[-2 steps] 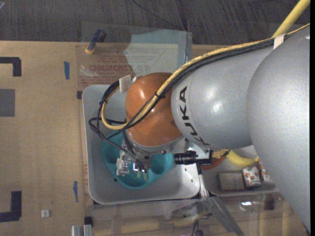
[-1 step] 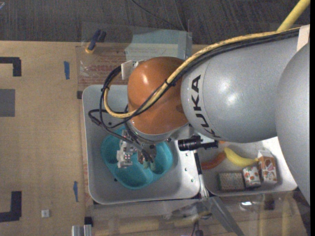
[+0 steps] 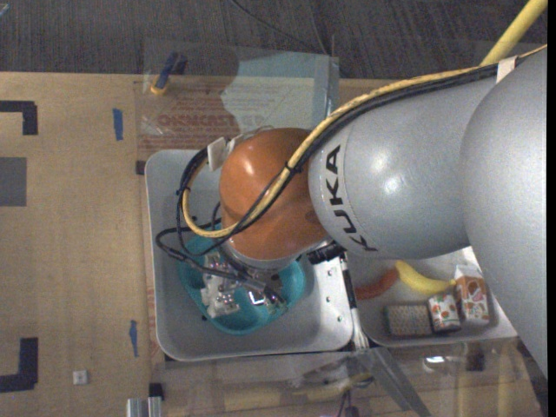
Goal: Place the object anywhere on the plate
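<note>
Reaching in from the right with the grey arm (image 3: 408, 189), wrist turned straight down, so that the orange band (image 3: 261, 189) covers much of the left bin (image 3: 165, 233). Holding the gripper (image 3: 233, 292) low over the teal plate (image 3: 291, 289), close to its middle, most likely because the plate is the target and a low height keeps a drop short. Impossible to tell from above whether the gripper is clenched, released or grasping something (the wrist and the black and yellow cables (image 3: 187, 224) hide its working end). Impossible also to say with certainty where the object is: just beside the gripper, over the plate, a small pale piece (image 3: 217, 298), perhaps the object, perhaps only a part of the tool.

In the right bin (image 3: 434, 337), well apart from the plate: a banana (image 3: 421, 278), two small cartons (image 3: 471, 298) standing side by side, and a grey flat block (image 3: 407, 320). Probably left there as spare items, not needed for this step.

Judging by the position above the plate, at the placing step or very near to it. Main risk: lifting away with nothing in fact set down on the plate.
</note>
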Robot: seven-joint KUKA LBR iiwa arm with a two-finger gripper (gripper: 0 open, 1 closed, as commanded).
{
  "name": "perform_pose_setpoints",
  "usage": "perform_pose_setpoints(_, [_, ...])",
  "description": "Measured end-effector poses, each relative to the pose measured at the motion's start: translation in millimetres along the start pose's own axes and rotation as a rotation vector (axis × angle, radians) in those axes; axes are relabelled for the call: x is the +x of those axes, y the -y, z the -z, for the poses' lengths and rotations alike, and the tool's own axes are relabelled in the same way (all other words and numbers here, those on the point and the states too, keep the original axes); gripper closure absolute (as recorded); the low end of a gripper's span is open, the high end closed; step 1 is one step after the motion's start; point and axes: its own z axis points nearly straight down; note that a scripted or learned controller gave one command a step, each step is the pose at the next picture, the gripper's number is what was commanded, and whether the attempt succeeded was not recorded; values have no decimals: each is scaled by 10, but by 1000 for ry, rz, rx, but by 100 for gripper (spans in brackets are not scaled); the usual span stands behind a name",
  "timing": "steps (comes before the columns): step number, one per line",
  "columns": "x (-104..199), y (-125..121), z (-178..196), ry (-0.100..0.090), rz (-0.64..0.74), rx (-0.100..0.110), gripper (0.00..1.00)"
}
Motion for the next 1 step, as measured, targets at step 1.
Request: perform_pose_setpoints(1, [-99, 23, -10, 6, 441, -1, 100])
